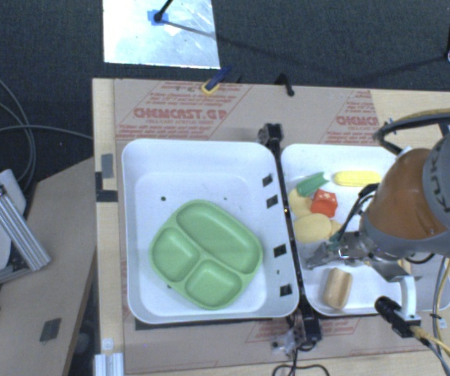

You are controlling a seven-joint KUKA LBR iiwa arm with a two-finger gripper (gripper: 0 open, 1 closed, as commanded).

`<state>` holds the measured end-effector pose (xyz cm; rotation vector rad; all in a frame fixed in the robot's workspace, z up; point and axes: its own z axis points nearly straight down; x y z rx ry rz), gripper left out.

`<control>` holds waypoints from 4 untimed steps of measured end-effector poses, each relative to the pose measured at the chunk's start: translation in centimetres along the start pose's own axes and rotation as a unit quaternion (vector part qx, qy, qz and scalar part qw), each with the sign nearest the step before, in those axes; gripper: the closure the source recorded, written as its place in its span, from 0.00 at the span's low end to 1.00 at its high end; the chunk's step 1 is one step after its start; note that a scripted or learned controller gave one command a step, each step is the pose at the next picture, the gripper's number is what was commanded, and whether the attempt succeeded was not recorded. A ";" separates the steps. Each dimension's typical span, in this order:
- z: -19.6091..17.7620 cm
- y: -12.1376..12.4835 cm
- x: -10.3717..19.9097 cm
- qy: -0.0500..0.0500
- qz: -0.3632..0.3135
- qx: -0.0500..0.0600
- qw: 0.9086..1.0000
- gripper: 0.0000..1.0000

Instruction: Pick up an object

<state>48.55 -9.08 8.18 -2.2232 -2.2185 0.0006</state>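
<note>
The right bin [342,152] holds several toy foods: a yellow banana-like piece [356,179], a green piece [311,184], a red piece [324,203], a pale yellow rounded piece [313,227] and a tan cylinder [336,287]. My gripper [321,254] reaches in from the right and sits low in this bin, between the pale yellow piece and the tan cylinder, close to both. The orange-banded wrist [401,198] hides the bin's right part. I see nothing lifted.
The left bin [201,159] holds a green divided plate [205,253]. A black divider [281,210] runs between the two bins. Cables and a black fitting [397,316] hang off the arm near the right bin's front edge.
</note>
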 end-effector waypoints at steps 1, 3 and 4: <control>-1.3 0.2 0.1 0.000 -0.002 -0.002 1.000 1.00; -10.5 -0.1 9.7 0.001 -0.004 0.004 1.000 1.00; -12.0 2.5 18.0 0.002 -0.007 -0.002 1.000 1.00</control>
